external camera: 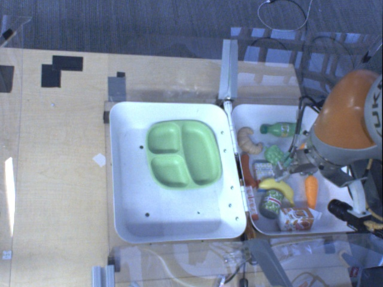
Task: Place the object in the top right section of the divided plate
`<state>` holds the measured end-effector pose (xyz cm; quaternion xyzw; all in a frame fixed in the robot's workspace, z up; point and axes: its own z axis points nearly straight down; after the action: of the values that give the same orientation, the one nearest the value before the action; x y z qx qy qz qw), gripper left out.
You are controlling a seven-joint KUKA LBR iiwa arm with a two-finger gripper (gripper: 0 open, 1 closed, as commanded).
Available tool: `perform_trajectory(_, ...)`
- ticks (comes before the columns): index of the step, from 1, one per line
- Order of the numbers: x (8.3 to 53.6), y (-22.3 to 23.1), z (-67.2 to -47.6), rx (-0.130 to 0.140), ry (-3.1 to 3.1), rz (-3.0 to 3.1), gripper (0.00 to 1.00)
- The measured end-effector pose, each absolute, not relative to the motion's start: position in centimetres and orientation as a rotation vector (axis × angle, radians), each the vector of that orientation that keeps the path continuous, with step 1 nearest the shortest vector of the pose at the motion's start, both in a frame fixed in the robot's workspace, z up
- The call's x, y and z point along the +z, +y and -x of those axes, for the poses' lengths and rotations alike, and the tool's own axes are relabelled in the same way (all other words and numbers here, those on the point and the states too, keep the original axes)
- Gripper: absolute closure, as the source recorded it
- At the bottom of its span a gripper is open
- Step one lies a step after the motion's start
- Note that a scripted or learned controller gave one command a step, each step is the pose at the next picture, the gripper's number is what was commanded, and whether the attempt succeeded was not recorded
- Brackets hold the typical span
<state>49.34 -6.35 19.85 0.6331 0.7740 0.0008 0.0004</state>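
Pale wood bench (54,178) under even light, with dark carpet behind it.

Blue-grey ribbed carpet (119,11) fills the band from 10 to 2 o'clock, and a thin cable (286,2) loops across it near 1 o'clock. Black tape patches (60,70) lie on the bench top toward 10 o'clock, and a small white scrap (99,159) lies at 9 o'clock. A grey metal bracket (116,88) stands just left of 12 o'clock; an upright metal strip (228,70) rises close to 12. A bright glare streak (9,190) marks the bench at 8 o'clock.

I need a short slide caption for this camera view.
Arm gripper over the cluttered right bin; green divided plate in the left bin.
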Motion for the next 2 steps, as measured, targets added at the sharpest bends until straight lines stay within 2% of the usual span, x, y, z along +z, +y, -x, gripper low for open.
perform_trajectory(1,20.69,-3.06,-48.91,0.001,2.670,-1.654,1.00)
perform_trajectory(2,20.69,-3.08,-48.91,0.001,2.669,-1.654,0.00)
